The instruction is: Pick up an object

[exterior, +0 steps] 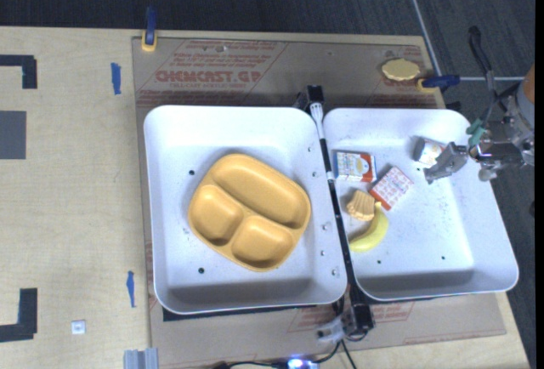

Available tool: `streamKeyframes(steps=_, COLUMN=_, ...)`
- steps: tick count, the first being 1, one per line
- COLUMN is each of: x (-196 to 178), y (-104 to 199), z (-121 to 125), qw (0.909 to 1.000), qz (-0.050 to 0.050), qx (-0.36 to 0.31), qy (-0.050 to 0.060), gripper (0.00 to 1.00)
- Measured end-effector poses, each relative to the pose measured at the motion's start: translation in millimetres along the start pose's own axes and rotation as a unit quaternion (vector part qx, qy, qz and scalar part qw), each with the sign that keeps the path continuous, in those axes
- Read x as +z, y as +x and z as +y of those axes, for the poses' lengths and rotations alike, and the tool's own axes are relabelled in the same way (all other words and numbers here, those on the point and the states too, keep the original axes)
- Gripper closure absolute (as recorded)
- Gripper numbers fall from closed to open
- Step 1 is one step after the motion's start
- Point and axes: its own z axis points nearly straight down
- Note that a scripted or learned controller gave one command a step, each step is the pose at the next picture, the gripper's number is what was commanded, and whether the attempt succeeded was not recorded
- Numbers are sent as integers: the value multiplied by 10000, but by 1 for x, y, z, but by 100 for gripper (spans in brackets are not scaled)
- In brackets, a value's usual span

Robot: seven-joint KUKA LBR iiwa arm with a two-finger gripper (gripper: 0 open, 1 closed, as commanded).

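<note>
Two shallow white bins side by side on a bench. In the left bin [161, 189], a yellow three-compartment tray [247, 211], smooth moulded plastic, near the centre. In the right bin [476, 261], a cluster toward its left edge: yellow toy banana [371, 235], small tan waffle-like block [359, 205] touching it, red-and-white patterned card [391, 186] just beside, red-and-white packet [354, 164] nearer the far left corner.

Gripper [443, 161] over the right bin's far right corner, close to a small grey object [423, 148]; too blurred to tell whether the jaws are released or clenched, or whether anything sits between them.

Likely handling: all light. Banana probably hollow plastic, smooth, curved, apt to roll; best pinched across its middle. Card and packet flat, hard to get under. Waffle block stiff, ridged, good grip across opposite sides. Tray too wide except at its rim.
</note>
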Motion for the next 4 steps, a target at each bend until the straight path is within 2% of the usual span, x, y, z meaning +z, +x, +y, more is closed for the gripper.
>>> streamKeyframes(steps=1, x=153, y=17, z=12, qw=10000, qz=-1, qx=5, qy=-1, gripper=0)
streamKeyframes(steps=2, x=197, y=21, z=-30, qw=10000, qz=0, qx=4, qy=-14, gripper=0)
streamKeyframes(steps=3, x=197, y=41, z=-29, qw=10000, qz=-4, qx=4, qy=-25, gripper=0)
streamKeyframes(steps=4, x=186, y=40, z=-27, qw=10000, qz=-12, qx=8, qy=-55, gripper=100)
